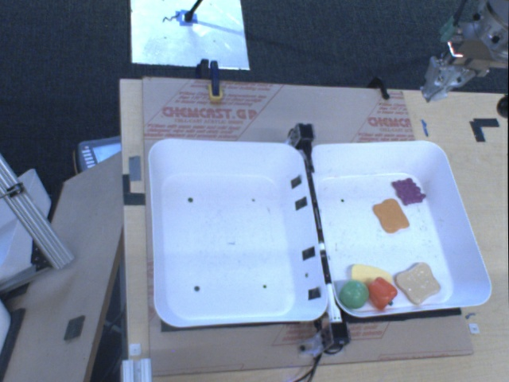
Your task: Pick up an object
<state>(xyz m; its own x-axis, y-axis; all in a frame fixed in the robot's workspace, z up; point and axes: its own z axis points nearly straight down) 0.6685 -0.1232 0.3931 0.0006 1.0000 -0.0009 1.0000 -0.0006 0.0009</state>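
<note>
1. Two white bins: left bin (159,213), right bin (461,213).
2. One purple piece (407,190).
3. One orange piece (390,215).
4. One toast slice (417,282).
5. One yellow piece (367,273).
6. One green ball (353,294).
7. One red piece (382,293).

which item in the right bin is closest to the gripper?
The purple piece, at the bin's far right. It lies nearest the gripper; the orange piece is next, the other four cluster along the near edge.
</note>
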